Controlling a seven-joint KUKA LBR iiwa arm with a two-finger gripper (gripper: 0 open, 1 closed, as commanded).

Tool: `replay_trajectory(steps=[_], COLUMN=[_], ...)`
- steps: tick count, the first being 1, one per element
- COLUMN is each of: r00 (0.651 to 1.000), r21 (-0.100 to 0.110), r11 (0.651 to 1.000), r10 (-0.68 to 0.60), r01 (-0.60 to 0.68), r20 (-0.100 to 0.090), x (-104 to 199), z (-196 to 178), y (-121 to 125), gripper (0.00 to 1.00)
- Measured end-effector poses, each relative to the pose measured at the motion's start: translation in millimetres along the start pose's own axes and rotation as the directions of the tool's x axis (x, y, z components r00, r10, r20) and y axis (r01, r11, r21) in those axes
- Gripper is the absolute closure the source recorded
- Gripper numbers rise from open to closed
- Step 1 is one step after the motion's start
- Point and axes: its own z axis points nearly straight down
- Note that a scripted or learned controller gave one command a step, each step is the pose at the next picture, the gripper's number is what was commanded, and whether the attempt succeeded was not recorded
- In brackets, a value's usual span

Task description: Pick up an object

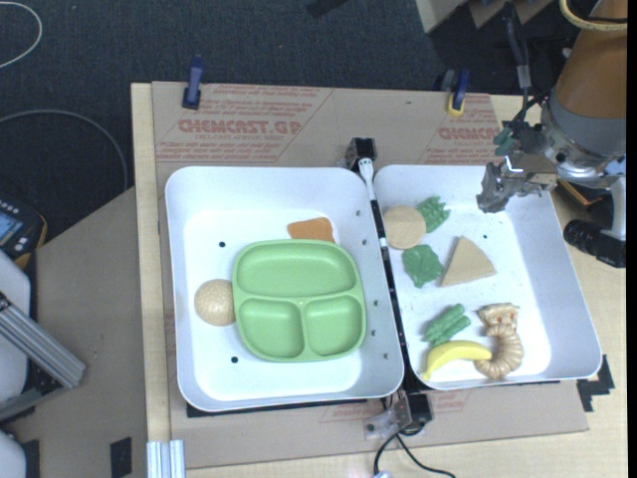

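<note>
Above the right bin (pixel 557 297), the hand (pixel 494 199) hangs; its grip I cannot tell. Nearest, the wedge (pixel 466 263) looks light and stiff; pinch its flat sides.

The bench (pixel 299 113), covered by brown printed cardboard, bears two shallow white bins, the left bin (pixel 189 267) touching the right bin (pixel 557 297).

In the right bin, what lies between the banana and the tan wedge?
In the camera view, a green toy lies between the banana and the tan wedge, touching neither clearly.
</note>
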Motion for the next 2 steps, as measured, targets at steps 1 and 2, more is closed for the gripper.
replay_trajectory(steps=[1,2], r00=[1.000,1.000], r21=[-0.012,-0.027], r11=[1.000,1.000], r10=[-0.009,-0.012], r01=[0.009,0.012], r20=[-0.001,0.000], x=[80.0,161.5], z=[-57.4,-140.1], y=[-96.3,-61.7], gripper=[1.00,1.00])
